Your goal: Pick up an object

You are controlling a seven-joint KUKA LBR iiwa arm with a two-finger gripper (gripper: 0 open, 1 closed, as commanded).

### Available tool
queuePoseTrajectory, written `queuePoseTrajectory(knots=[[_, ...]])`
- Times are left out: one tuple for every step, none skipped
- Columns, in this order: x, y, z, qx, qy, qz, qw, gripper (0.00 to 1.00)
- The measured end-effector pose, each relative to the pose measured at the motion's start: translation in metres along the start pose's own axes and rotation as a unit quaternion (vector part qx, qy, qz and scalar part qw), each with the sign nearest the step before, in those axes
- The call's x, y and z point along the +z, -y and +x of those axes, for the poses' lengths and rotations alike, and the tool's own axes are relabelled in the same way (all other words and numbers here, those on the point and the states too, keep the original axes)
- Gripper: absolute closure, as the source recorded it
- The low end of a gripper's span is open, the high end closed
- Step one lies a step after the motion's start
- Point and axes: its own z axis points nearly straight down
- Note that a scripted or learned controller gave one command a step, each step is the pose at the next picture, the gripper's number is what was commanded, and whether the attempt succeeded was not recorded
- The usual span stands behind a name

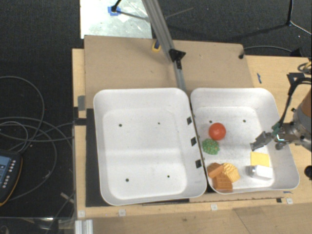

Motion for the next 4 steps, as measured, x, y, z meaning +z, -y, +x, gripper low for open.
queuePoseTrajectory(knots=[[-0.002, -0.001, 0.000, 0.000, 0.000, -0.002, 1.0000, 0.00], [0.055, -0.008, 0.008, 0.001, -0.001, 0.000, 1.0000, 0.00], [0.107, -0.007, 0.008, 0.001, 0.000, 0.000, 1.0000, 0.00], [0.093, -0.009, 0.007, 0.001, 0.001, -0.003, 1.0000, 1.00]])
